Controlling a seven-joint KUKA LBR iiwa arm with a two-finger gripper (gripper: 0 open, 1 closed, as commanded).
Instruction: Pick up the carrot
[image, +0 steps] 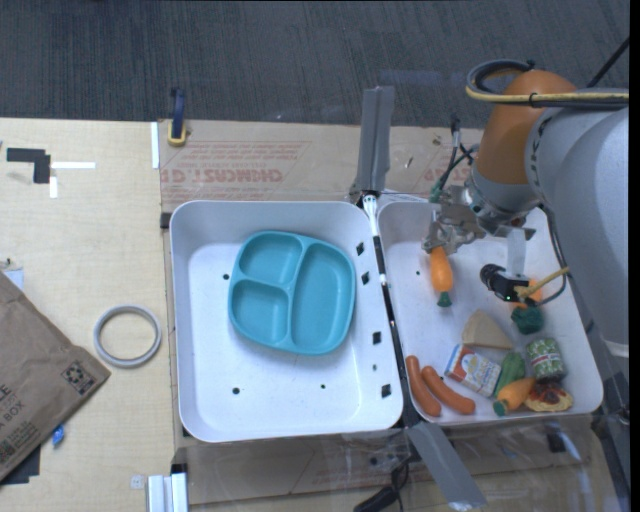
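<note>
Gripper (447, 236) of the grey KUKA arm (570, 190) hangs over the far end of the right bin (400, 300), its fingers closed on the top of an orange carrot (440, 272) that dangles upright just beneath them. Nearer the camera, below the gripper, lie two sausages (436, 388), a small food carton (478, 370) and a green can (545, 357). Well to the gripper's left, a teal divided plate (293, 290) sits in the left bin (190, 330).
</note>
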